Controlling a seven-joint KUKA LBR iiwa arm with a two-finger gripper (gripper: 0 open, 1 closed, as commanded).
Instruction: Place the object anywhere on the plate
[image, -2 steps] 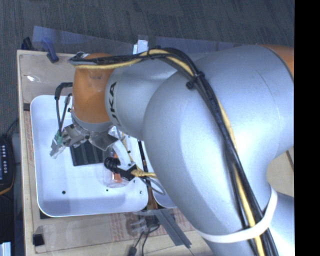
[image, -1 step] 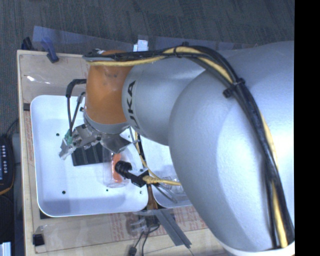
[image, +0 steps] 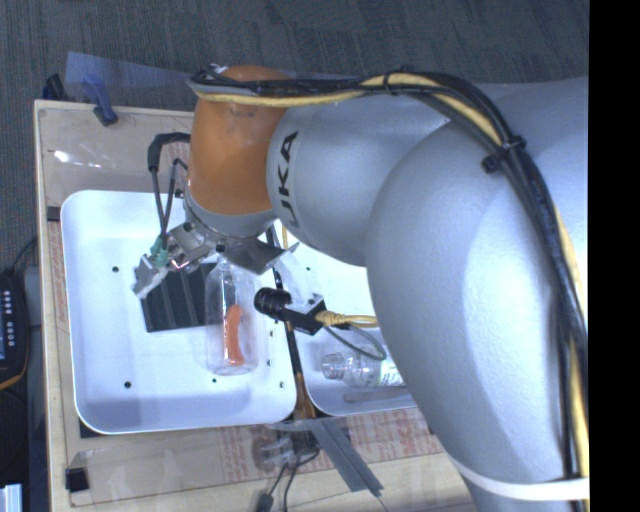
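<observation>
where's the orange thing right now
In the camera view, the orange object lies in the left white bin, near its right wall, inside a clear wrapper just below the arm's wrist.

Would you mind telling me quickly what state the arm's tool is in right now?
Tool: cannot be told; it hangs low over the left bin, beside a clear object with an orange part.

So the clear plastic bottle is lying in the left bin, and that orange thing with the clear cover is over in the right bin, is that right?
Not quite. The clear plastic bottle lies in the right bin, not the left one. The orange thing with the clear cover is in the left bin, just under the arm's hand, as the camera view shows.
</observation>
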